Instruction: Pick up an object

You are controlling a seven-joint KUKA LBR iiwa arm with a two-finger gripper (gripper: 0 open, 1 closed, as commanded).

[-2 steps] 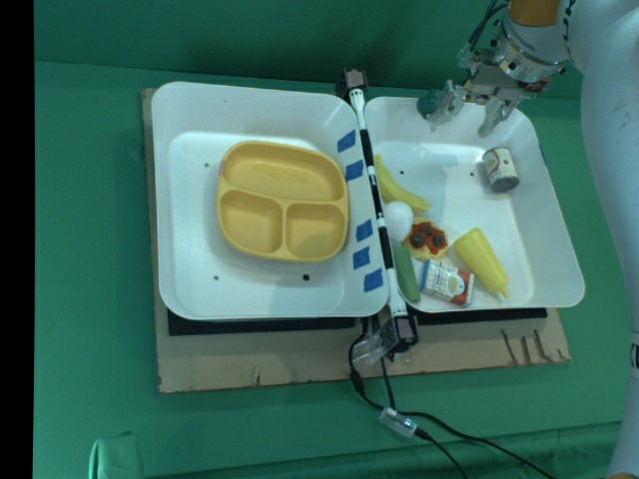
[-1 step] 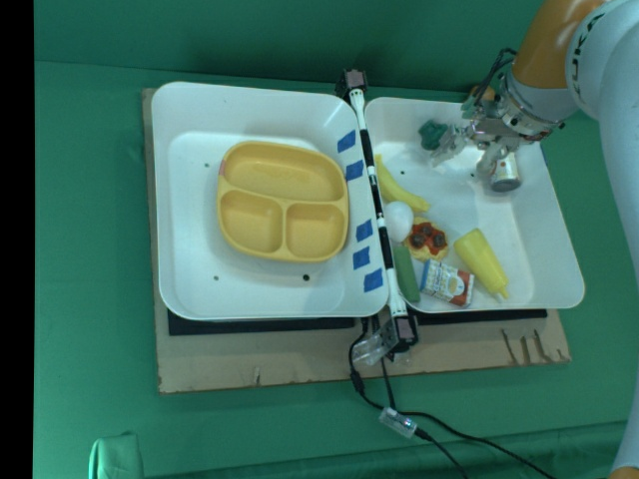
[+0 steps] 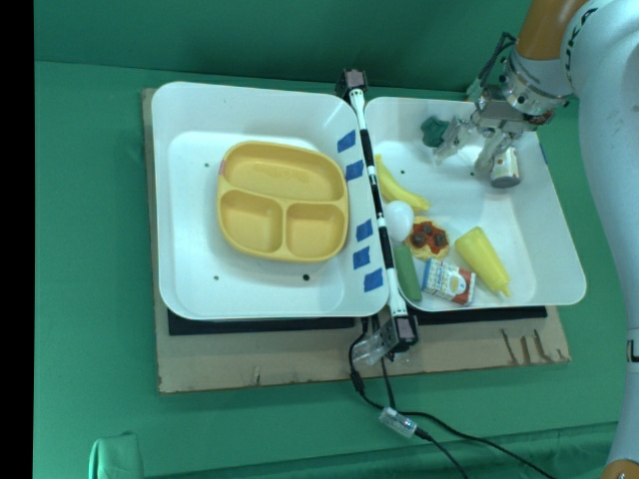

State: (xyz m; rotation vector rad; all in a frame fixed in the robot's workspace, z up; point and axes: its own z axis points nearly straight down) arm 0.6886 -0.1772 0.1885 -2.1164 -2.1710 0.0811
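Observation:
My gripper hangs over the far part of the right bin, with its two fingers spread open and nothing between them. A dark green lumpy object lies just left of the left finger. Nearer the camera in the same bin are a yellow banana, a white egg, a small tart-like piece with red topping, a yellow squeeze bottle, a green cucumber and a red-and-white carton.
The left bin holds a yellow divided plate. A black-and-white bar with blue tape tabs runs between the bins. Cables trail over the green bench at the front.

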